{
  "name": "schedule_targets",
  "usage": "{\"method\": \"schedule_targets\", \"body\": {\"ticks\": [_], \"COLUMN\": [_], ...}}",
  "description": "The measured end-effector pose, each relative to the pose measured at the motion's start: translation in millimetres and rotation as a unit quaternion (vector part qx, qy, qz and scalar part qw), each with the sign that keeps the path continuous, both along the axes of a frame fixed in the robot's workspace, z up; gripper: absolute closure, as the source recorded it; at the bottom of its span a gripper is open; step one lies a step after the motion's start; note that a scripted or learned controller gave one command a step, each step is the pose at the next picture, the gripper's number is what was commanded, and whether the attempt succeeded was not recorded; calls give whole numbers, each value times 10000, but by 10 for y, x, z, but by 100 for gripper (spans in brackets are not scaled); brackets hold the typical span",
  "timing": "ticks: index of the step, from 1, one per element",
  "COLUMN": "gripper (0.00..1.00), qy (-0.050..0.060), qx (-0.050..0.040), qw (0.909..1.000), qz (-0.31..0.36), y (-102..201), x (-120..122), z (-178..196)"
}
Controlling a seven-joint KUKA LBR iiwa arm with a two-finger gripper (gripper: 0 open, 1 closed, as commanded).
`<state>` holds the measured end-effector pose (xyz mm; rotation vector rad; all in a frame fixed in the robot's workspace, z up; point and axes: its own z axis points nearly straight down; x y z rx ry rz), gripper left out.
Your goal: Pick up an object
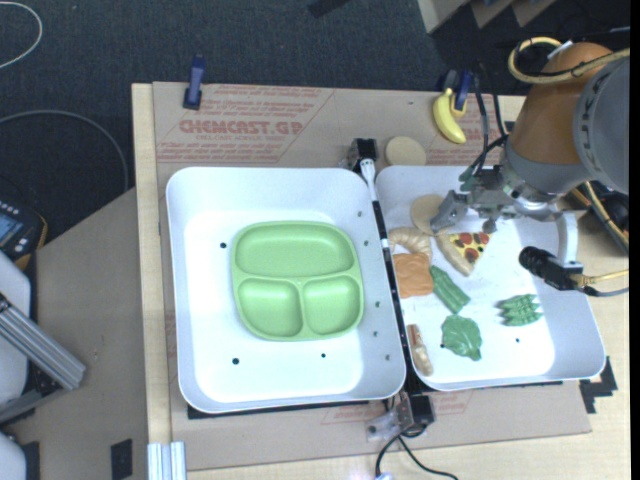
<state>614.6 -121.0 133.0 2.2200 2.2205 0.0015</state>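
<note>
Reaching in: the grey arm (560, 118) with its orange band is seen over the upper part of the right bin (575, 353).
Gripper: the gripper (470, 211) is held low over the right bin, just above the pizza slice (466, 250); whether it is spread or closed cannot be told, and nothing is seen gripped.
Pizza slice: a toy wedge with red dots, lying in the right bin directly below the gripper.
Other items near the pizza slice: a tan bread-like piece (409, 239) and an orange block (412, 273) to its left; a green pod (449, 291) just below it; a leafy green piece (462, 336) farther below; a small green bunch (519, 310) to its lower right; a brown stick (418, 348) at the bin's left wall.
Left bin: a green divided plate (297, 278) is set in the left bin (200, 268), well apart from the pizza slice.
Bench: a banana (449, 118) and a round beige disc (405, 152) lie above the right bin.
</note>
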Motion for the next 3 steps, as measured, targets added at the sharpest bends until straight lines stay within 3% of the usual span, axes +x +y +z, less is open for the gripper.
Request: {"method": "schedule_targets", "body": {"ticks": [3], "gripper": [0], "qy": [0], "qx": [0], "qw": [10000], "qz": [0], "y": [0], "x": [0], "z": [0]}}
